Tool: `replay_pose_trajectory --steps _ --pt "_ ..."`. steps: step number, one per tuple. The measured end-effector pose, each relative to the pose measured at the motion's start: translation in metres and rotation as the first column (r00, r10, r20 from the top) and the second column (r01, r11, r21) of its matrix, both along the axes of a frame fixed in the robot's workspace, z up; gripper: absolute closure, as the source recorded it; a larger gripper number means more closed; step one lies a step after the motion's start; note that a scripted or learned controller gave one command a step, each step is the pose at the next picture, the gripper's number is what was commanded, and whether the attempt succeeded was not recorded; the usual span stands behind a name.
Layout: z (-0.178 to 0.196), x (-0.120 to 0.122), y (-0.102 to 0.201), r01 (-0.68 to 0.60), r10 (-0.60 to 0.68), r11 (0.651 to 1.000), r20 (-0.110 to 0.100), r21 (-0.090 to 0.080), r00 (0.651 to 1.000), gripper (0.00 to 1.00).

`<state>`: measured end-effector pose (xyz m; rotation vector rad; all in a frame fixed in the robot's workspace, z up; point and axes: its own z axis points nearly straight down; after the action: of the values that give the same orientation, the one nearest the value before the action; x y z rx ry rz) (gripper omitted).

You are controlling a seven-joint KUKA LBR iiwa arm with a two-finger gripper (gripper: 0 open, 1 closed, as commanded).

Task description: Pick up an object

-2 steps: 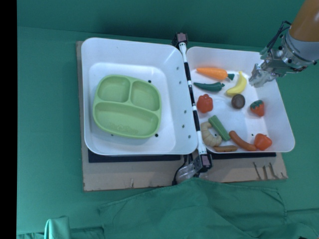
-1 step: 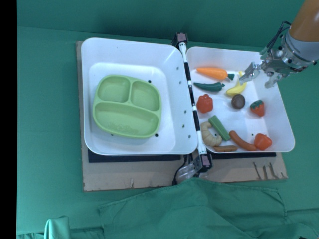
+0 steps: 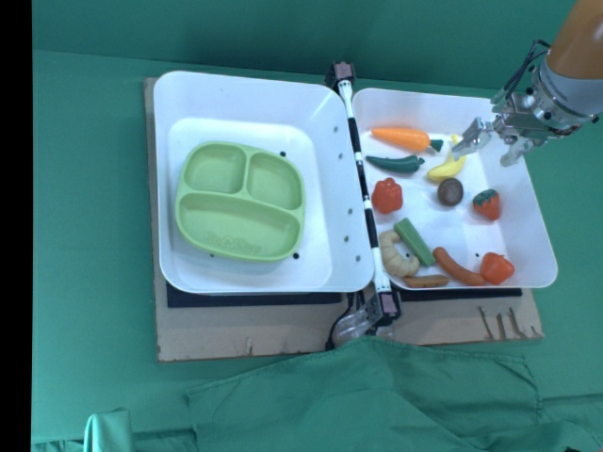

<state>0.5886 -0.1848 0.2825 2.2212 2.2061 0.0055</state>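
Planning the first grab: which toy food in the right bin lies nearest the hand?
The banana, yellow and curved, just below-left of the hand. The carrot and brown ball lie farther off.

Two white bins (image 3: 247,97) (image 3: 528,224) sit side by side, the left holding one green divided plate (image 3: 241,201). The right holds ten toy foods (image 3: 415,243).

Even, bright overhead light, soft shadows, sharp focus, slight greenish cast.
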Motion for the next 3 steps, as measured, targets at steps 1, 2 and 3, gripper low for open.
replay_pose_trajectory --steps 1,2,3 --pt "-0.063 -0.083 -0.003 0.002 -0.002 1.0 -0.018 0.006 1.0 0.0" --pt "-0.065 -0.124 -0.003 0.0 0.0 1.0 -0.012 0.005 1.0 0.0" --pt "-0.053 -0.121 -0.004 0.001 -0.001 1.0 -0.002 0.001 1.0 1.0"
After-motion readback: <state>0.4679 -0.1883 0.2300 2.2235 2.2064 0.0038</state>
